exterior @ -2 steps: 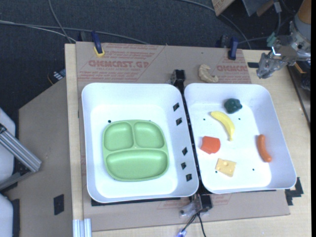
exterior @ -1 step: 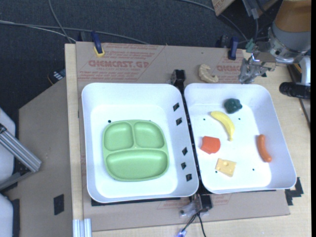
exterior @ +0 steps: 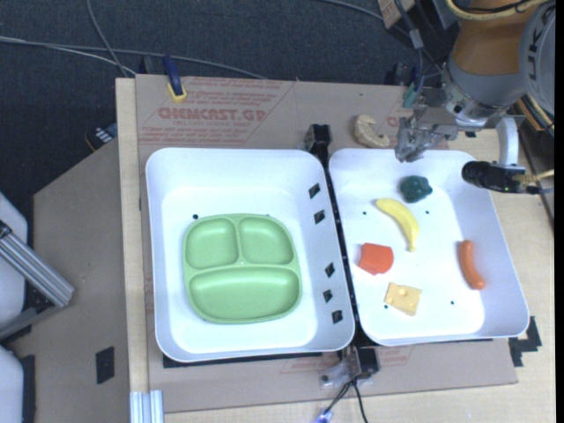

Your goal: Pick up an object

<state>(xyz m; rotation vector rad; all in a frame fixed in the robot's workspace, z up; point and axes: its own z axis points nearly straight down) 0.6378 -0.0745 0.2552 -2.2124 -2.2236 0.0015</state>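
Gripper poised over the far rim of the right bin, whether spread or closed cannot be told; nearest object, a dark green lump, lies just below it, with the banana beyond.

One fixed camera looks down, seemingly slightly slanted, on both bins, moderately near.

Around my bench lies dark grey carpet floor, crossed by thin grey cables. A brown cardboard sheet with red print covers the benchtop. A silver aluminium rail sits at left.
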